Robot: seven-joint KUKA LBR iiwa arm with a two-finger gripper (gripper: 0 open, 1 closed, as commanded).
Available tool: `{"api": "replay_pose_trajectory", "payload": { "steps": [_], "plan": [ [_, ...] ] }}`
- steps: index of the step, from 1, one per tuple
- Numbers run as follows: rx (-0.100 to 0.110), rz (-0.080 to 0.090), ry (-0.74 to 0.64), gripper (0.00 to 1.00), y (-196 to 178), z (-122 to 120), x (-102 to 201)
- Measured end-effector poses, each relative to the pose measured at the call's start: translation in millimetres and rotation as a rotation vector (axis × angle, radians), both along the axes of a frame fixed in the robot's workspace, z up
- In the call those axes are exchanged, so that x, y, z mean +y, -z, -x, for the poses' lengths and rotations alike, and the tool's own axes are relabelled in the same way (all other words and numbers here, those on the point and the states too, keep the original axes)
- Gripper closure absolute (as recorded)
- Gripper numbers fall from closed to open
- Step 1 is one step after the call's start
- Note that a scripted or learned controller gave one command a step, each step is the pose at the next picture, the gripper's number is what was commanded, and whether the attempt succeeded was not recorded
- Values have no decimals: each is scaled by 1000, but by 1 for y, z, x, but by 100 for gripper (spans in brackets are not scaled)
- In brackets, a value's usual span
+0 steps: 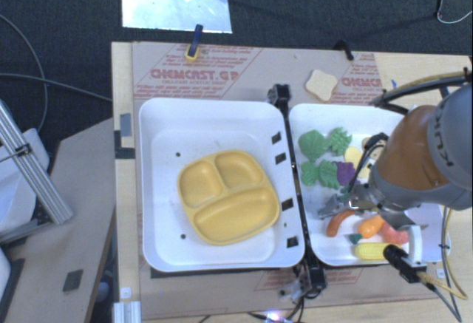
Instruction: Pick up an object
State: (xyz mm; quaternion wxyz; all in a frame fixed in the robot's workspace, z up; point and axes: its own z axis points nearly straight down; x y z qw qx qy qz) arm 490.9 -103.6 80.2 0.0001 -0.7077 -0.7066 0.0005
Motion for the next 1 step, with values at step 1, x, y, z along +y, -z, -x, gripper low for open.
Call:
{"api": "replay_pose_trajectory", "payload": {
  "steps": [1],
  "plan": [
    [-8,5,3,0,-71,4,-64]
  ]
}}
